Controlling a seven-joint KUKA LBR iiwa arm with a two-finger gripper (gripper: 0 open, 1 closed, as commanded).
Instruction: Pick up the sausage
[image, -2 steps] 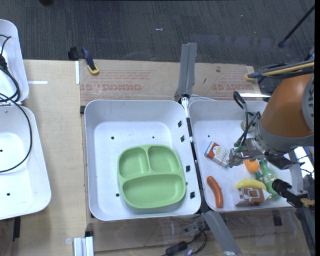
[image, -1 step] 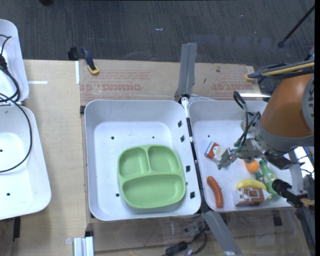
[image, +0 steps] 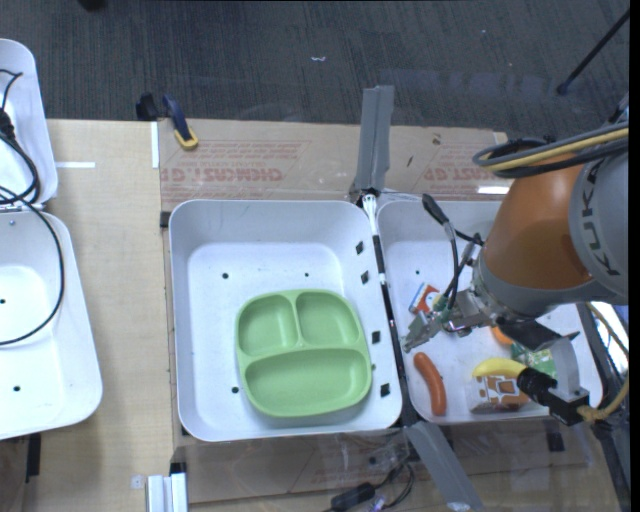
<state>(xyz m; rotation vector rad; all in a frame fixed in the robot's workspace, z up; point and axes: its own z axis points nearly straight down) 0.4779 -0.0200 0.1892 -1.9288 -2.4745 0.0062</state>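
The sausage (image: 431, 384) is a reddish-orange link lying flat near the front left corner of the right bin (image: 400, 245). My gripper (image: 424, 328) hangs low over that bin, just above and behind the sausage, and seems to stand apart from it. The grey and orange arm (image: 540, 245) comes in from the right and covers much of the bin's right half. Nothing shows in the gripper's grasp.
A green divided plate (image: 300, 352) lies in the left bin (image: 190, 300). In the right bin are a red and white packet (image: 425, 299), a banana (image: 497, 368), a brown snack packet (image: 498, 396) and a green item (image: 536, 352). The bin divider (image: 383, 300) is close to the sausage.
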